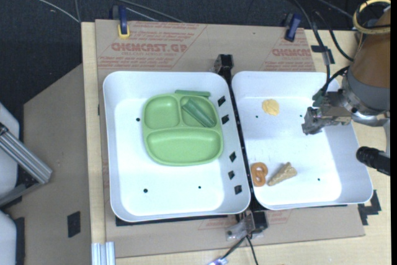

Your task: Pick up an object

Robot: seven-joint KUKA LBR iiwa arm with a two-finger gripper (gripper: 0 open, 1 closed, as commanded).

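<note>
Bench (155,40): brown board with red lettering, carrying two shallow white bins side by side, clamped at the far edge by two blue clips.

Left bin (124,183): holds a green divided plate (182,146), set toward the bin's far half, slightly nearer its right wall. A darker green oblong piece (198,110) lies in the plate's far right compartment.

Right bin (335,177): holds three small items. A yellow round piece (270,107) lies near the far left corner, apart from the rest. An orange pretzel-shaped piece (258,174) lies near the left wall toward the near edge. A tan wedge-shaped piece (281,174) lies just beside it on the right; whether the two touch cannot be told.

Arm: grey with orange band, entering from the right over the right bin's far right part.

Gripper (312,123): low over the right bin, right of the yellow round piece and well apart from it. Nothing is seen between its tips; its state cannot be told.
</note>
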